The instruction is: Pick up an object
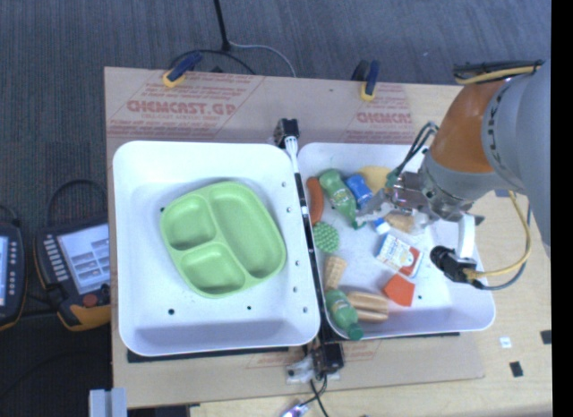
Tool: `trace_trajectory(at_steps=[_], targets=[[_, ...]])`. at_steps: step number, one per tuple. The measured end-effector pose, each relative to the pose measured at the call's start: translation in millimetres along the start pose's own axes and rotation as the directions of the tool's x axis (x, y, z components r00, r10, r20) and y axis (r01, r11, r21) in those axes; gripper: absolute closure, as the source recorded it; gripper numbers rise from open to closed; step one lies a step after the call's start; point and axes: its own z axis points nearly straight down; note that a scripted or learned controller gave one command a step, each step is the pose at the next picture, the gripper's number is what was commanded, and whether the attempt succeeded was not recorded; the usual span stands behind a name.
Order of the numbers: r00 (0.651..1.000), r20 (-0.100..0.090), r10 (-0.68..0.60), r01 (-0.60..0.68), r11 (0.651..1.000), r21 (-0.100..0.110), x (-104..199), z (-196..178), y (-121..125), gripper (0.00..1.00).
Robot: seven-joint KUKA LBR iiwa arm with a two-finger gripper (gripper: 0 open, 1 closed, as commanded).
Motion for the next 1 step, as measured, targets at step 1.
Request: trace_trajectory(at_steps=[1], targets=[[1.0, 0.002, 0.019, -0.019, 1.0, -0.005, 43.6, 34.0, 30.3, 0.0]])
